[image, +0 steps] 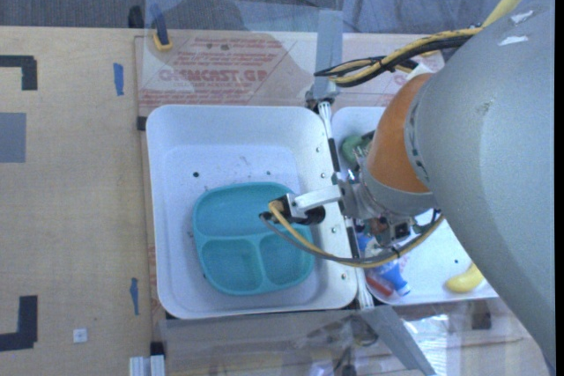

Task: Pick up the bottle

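Note:
The grey arm with its orange band [397,145] hangs over the left part of the right bin [441,255] and hides most of it. My gripper [386,232] points down into that bin beneath the wrist, seen as dark parts near the bin's left wall. Just in front of it lies a small red, white and blue object [389,281], possibly the bottle, partly covered by the wrist. It lies apart from the gripper, toward the bin's near edge.
A teal divided plate [251,238] lies in the left bin [176,154]. A green object [357,143] peeks out behind the wrist and a yellow object [463,280] lies at the right bin's front. Yellow and black cables [308,240] loop over the divider.

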`<state>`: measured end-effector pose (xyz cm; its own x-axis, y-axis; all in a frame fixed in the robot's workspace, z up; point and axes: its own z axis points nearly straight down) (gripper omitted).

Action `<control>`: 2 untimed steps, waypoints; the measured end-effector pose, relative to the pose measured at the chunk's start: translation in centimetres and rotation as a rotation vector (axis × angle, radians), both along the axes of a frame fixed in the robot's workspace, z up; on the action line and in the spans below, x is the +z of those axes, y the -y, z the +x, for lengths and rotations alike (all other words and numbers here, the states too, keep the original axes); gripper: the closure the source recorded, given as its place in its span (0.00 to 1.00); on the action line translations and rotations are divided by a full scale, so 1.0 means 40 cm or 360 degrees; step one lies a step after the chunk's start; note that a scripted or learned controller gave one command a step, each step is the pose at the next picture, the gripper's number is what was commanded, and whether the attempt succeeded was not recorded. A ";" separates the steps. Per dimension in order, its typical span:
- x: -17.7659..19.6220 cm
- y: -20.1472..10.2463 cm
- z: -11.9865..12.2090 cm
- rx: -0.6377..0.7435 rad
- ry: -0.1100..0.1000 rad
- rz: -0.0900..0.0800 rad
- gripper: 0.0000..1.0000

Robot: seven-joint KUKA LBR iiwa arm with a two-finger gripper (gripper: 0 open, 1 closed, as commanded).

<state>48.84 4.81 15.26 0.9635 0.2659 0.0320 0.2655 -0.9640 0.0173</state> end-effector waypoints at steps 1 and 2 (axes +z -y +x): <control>0.078 0.202 0.009 -0.0102 -0.0062 0.0017 0.00; 0.078 0.071 -0.025 -0.0102 -0.0065 0.0019 0.00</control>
